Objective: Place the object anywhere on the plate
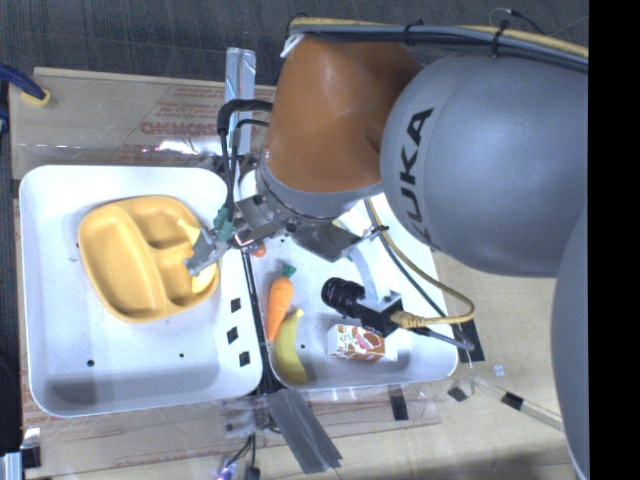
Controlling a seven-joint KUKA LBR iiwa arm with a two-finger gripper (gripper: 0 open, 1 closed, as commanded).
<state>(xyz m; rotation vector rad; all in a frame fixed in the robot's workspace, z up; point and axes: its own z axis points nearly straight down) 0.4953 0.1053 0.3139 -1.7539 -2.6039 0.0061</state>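
The gripper (pixel 203 254) hung over the right rim of the yellow divided plate (pixel 130 258) — whether it was spread or closed could not be told. A carrot (pixel 279 306), a banana (pixel 289 348) and a small carton (pixel 358 343) lay right of the plate in the neighbouring white bin (pixel 425 368) — all apart from the gripper, the carrot nearest it.

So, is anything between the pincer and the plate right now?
Nothing visible. The pincer hangs over the right rim of the yellow plate. The carrot, banana and carton lie in the right bin, off to the side.
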